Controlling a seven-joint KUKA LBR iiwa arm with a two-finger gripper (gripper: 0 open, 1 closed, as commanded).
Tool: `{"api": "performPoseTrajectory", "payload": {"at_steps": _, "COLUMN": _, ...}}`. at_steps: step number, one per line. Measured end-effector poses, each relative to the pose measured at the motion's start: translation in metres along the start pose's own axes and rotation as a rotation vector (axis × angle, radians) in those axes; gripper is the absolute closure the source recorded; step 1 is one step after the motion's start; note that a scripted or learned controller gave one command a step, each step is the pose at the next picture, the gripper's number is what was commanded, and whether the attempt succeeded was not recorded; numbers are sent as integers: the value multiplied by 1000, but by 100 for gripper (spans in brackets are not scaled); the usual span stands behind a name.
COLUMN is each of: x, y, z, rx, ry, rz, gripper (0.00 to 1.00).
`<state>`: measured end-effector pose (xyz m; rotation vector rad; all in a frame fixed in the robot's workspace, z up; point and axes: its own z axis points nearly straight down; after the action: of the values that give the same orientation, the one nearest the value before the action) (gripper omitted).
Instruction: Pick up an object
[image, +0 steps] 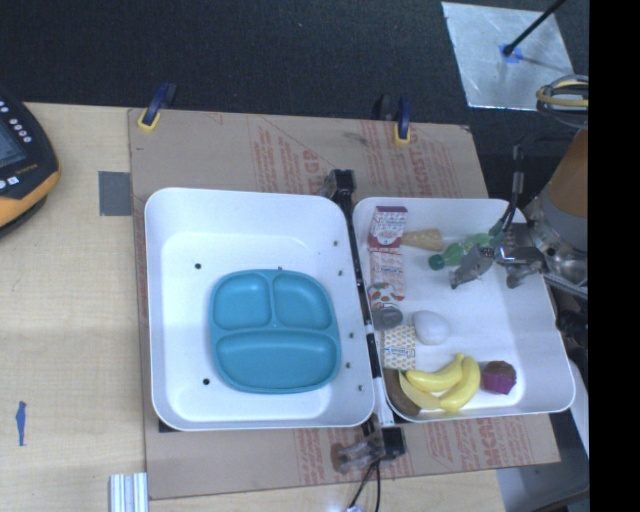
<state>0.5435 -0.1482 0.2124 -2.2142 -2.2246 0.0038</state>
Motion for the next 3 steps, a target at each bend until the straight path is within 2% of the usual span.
{"api": "performPoseTrajectory", "payload": {"at_steps": 1, "x": 10, "y": 67, "z": 58, "rx": -2, "ry": -2, "rz": -4, "gripper": 0}}
{"api": "performPoseTrajectory", "payload": {"at_steps": 2, "x": 41, "y": 114, "z": 113, "rx": 4, "ry": -2, "rz": -4, "gripper": 0}}
{"api": "performPoseTrajectory", "payload": {"at_steps": 3, "x": 46, "y": 114, "z": 115, "rx": 1, "ry": -7, "rz": 1, "gripper": 0}}
